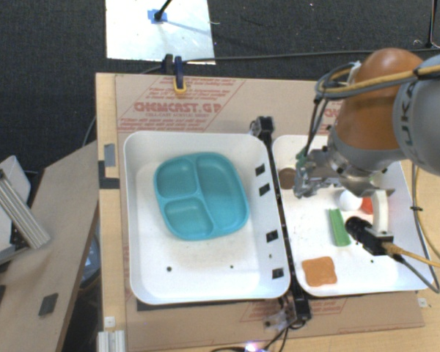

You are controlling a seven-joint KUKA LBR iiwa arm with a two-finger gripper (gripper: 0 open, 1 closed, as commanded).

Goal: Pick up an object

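Here, green stick (338, 226), long axis near-to-far

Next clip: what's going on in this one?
The grey robot arm with the orange band reaches in from the right, its tool low over the right shallow white bin, next to a small brown round piece by the bin's left wall. No grasp is visible yet. A flat green stick and an orange-brown square pad lie elsewhere in the same bin. A teal divided plastic plate sits in the left white bin.
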